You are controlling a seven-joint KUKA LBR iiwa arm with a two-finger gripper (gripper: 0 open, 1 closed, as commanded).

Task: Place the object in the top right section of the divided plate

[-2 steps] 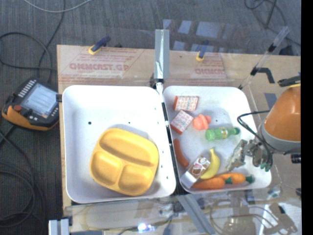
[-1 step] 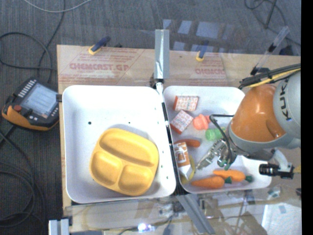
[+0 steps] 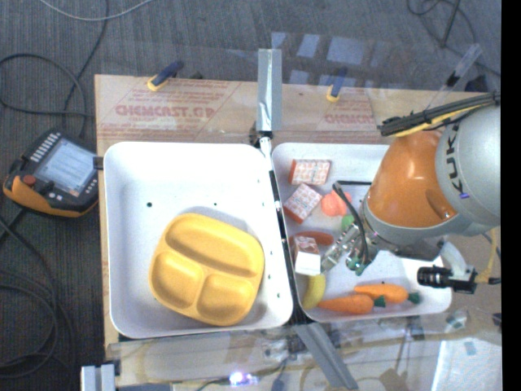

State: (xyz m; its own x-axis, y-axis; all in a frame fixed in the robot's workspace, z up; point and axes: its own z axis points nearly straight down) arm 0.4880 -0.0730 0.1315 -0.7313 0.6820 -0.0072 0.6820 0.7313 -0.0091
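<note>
A yellow divided plate (image 3: 208, 268) lies in the left bin (image 3: 130, 186), turned at a slant, with one long section and two smaller ones. My gripper (image 3: 343, 249) hangs over the middle of the right bin (image 3: 358, 155), below the orange wrist band. Just to its left are a white cube (image 3: 308, 262) and a flat red piece (image 3: 312, 239). The arm hides the bin floor under and to the right of the gripper. Whether anything is in the gripper is not visible.
The right bin also holds two patterned boxes (image 3: 310, 171) (image 3: 302, 201), a pink-red piece (image 3: 333, 204), a yellow banana (image 3: 313, 290) and two carrots (image 3: 346, 304) (image 3: 383, 292). A raised wall (image 3: 277, 218) parts the two bins. A pendant (image 3: 57, 173) lies left of the bench.
</note>
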